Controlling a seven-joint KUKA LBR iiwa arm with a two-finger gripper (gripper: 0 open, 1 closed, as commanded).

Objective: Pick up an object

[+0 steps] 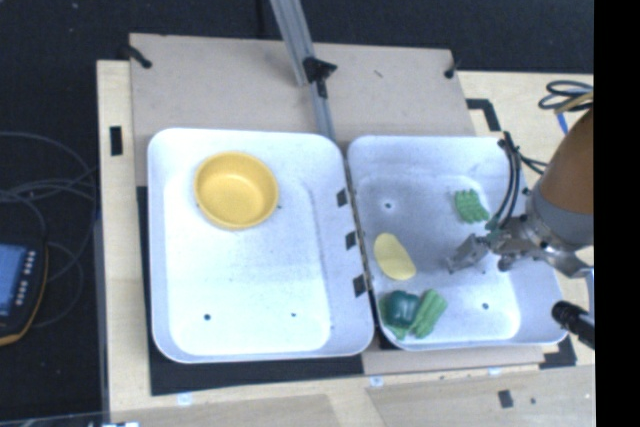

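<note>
- Yellow bowl sits upright in the left bin, toward its far left corner, well apart from everything else
- Both white bins lie side by side on the worktop, their inner rims touching along the middle
- A grey metal rail slants down from the top of the view and ends near the point where the two bins meet
- In the right bin, a pale yellow oval piece lies near the left wall
- Just beside it, toward the near edge, a dark teal round object touches a green ridged object
- A second, smaller green object lies farther back, near the right wall
- My hand hangs low over the right bin, between the small green object and the pair at the near edge, its tip close to the floor; I grasp nothing that I can see, and I cannot tell whether it is released or clenched
- My arm reaches in from the right, over the bin's right rim
</note>
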